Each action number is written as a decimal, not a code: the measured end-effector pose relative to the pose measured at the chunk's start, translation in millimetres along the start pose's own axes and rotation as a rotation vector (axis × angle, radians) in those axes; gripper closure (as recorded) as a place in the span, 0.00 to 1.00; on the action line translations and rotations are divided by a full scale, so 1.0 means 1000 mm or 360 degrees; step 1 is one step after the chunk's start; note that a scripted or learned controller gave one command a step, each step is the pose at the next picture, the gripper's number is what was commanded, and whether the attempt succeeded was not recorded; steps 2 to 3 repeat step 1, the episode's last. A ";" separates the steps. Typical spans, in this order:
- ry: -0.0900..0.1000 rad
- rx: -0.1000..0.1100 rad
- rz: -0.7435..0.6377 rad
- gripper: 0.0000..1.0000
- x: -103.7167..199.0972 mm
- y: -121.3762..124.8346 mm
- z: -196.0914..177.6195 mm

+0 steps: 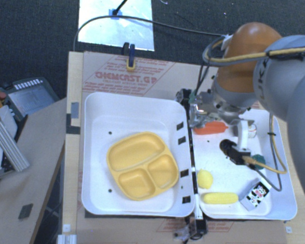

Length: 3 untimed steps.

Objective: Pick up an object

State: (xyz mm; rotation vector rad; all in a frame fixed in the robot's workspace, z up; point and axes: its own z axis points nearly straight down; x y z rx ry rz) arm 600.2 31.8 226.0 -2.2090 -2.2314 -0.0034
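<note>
Arm (281, 65) bent low, tool (202, 117) down

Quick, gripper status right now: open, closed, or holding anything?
Gripper: cannot be told; it sits low at the back of the right bin, beside the orange carrot.

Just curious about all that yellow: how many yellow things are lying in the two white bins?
3: the divided tray in the left bin, the small round piece and the long piece in the right bin. The arm may hide more.

An orange carrot-like piece (212, 129) lies flat at the right bin's (287, 204) far end; a yellow ball (205, 179) sits above a yellow banana-like piece (220, 198).
</note>
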 end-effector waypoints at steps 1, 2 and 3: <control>-0.0001 -0.0003 -0.0001 1.00 0.057 0.001 -0.008; -0.0001 -0.0003 -0.0001 1.00 0.057 0.001 -0.008; -0.0001 -0.0003 -0.0001 1.00 0.057 0.001 -0.008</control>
